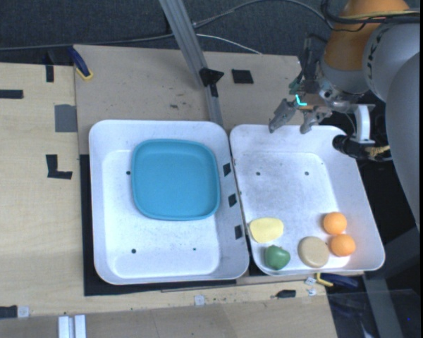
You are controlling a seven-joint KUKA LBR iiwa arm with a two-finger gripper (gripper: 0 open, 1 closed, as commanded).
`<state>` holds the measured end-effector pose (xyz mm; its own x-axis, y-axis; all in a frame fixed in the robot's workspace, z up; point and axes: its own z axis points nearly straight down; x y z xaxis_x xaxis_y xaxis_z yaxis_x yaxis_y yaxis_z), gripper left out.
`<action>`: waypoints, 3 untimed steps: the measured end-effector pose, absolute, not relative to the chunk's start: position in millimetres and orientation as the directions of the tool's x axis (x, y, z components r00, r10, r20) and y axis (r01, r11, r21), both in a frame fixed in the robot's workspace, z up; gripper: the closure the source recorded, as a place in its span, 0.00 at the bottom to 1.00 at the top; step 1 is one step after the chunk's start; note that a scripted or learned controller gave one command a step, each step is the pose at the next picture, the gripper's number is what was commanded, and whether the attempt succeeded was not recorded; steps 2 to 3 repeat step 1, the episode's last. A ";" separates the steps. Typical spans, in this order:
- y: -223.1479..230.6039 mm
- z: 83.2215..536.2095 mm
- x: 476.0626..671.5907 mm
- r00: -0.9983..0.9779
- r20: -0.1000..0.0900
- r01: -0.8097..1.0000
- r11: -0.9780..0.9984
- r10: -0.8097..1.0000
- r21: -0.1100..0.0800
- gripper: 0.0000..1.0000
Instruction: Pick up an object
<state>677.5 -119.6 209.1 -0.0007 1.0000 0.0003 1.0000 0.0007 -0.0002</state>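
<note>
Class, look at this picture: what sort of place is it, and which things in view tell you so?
Probably a robotics lab test bench: a grey arm's pincer hangs over two white bins, with loose cables and tape marks on the board.

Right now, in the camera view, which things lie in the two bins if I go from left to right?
Blue plate → yellow piece → green piece → tan disc. The two orange balls sit furthest right, at nearly the same place across, so I leave their order out.

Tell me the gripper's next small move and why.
Probably travel toward the near end of the right bin: the gripper hangs open over its far rim, holding nothing, while the yellow piece, green piece and oranges lie there.
</note>
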 end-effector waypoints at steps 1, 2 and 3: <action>-119.6 209.1 677.4 -0.001 0.000 1.000 0.001 1.000 0.000 0.00; -119.6 209.1 677.4 -0.001 0.000 1.000 0.001 1.000 0.000 0.00; -119.6 209.1 677.4 -0.001 0.000 1.000 0.001 1.000 0.000 0.00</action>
